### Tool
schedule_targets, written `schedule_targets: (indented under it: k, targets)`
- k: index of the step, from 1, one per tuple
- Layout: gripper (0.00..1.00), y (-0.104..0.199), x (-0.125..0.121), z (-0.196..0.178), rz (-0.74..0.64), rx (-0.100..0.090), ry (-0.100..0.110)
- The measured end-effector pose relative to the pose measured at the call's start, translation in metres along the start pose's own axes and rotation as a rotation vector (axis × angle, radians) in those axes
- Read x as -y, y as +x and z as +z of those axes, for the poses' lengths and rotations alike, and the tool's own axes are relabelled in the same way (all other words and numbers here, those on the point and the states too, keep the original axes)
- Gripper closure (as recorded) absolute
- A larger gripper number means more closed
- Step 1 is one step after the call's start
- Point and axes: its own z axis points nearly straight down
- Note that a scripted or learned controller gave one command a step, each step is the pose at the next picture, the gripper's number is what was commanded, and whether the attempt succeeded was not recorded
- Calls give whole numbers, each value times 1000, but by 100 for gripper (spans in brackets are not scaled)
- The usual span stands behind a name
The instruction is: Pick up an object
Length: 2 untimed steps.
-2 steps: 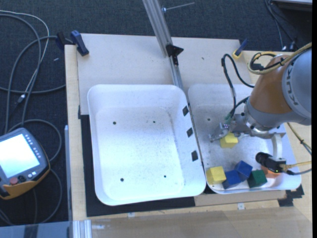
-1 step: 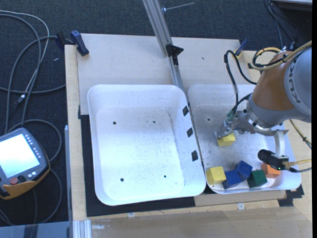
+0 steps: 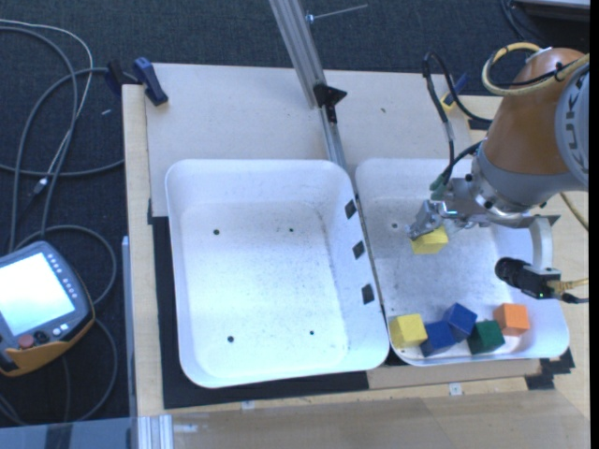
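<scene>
Arm enters from the right edge of the frame, smooth orange band above a grey metal wrist. Gripper point(image 3: 430, 226) sits over the upper-left part of the right bin point(image 3: 393, 181), fingers narrow and closed around a small yellow block point(image 3: 430, 242); the block shows just below the metal fingertips, slightly tilted, matte, roughly cube-shaped. Cannot tell if the block is clear of the bin floor or touching it.

Right bin: shallow white plastic tray, rounded corners, floor speckled with fine dark specks. Along its lower rim, a cluster of small blocks: yellow cube point(image 3: 408, 328) at lower left, blue block point(image 3: 437, 338) just beside it, second blue block point(image 3: 460, 318) touching above-right, green cube point(image 3: 486, 336) next, orange cube point(image 3: 513, 318) furthest right. All look matte with hard edges; they sit well apart from the held block.

Left bin point(image 3: 187, 181): same white plastic, larger in view, rounded corners, speckled floor with a few dark dots. Three small black tabs point(image 3: 357, 249) run along the seam between the bins.

Bench top point(image 3: 234, 110) is flat pale board, tan edge. A ribbed aluminium bar point(image 3: 290, 26) slants from top centre down to the bin seam. Blue clamp point(image 3: 150, 79) at the upper-left corner of the bench. Dark carpet around, looped cables point(image 3: 56, 92) at upper left, teach pendant point(image 3: 37, 297) with a bright screen and orange casing at left edge.
</scene>
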Motion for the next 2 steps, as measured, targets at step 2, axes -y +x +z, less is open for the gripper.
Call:
schedule_targets:
  k: [2]
  targets:
    - [100, 138, -51, 6, -3, -2, 5]
